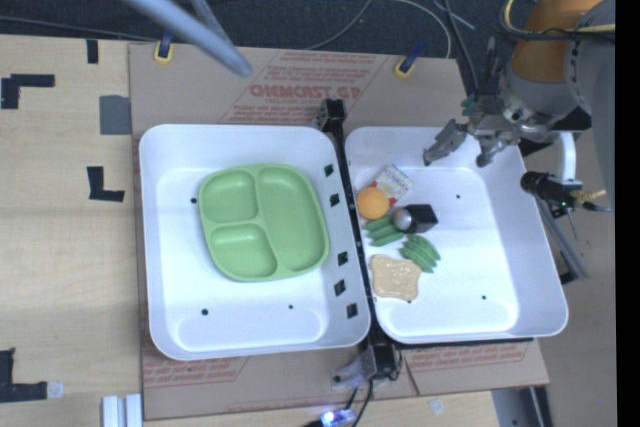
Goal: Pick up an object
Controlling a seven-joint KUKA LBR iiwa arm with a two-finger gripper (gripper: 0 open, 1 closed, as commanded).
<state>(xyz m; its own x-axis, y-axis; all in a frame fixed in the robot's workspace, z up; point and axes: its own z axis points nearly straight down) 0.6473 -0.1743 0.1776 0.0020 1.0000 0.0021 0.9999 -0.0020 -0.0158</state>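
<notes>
The right bin [500, 315] holds a small cluster near its left wall: an orange ball [373, 203], a clear packet [393, 181], a black and silver piece [412, 216], green pea pods [405, 243] and a tan slice of toast [394, 278]. My gripper [466, 148] hangs over the bin's far edge, up and right of the cluster. Its two fingers are spread apart with nothing between them.
The left bin [170, 315] carries a green divided plate [264, 221]. A black clip strip [340, 215] joins the two bins. Cables run across the dark floor behind the bench. The right half of the right bin is bare white.
</notes>
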